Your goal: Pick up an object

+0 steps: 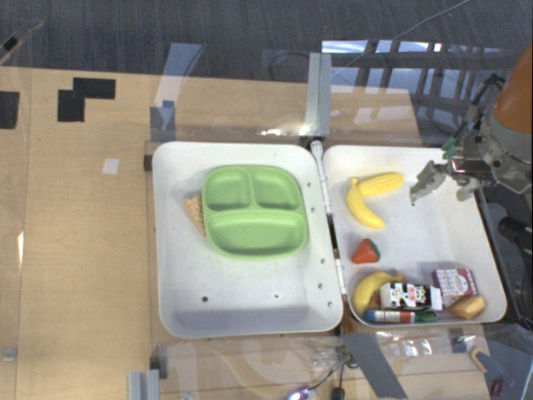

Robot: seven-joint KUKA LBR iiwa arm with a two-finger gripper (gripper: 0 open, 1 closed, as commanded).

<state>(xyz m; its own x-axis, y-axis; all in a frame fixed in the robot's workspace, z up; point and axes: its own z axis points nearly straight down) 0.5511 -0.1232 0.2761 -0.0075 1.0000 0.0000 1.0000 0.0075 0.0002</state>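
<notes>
Corn cob (380,183) lies at the far left of the right bin (433,240), touching a banana (364,205). Gripper (444,185) hovers just right of them, fingers (423,182) apart and holding nothing. Strawberry (365,252), lemon (371,288), marker (400,316) and small cartons (454,283) crowd the near edge. Green divided plate (253,210) sits in the left bin (241,307) over a cracker (194,212).

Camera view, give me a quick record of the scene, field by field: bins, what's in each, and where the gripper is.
left bin: green plate, with a cracker at its left edge
right bin: corn, banana, strawberry, lemon, carton, marker, small box
gripper: open, over the right bin's upper right, holding nothing
nearest to gripper: corn
</notes>
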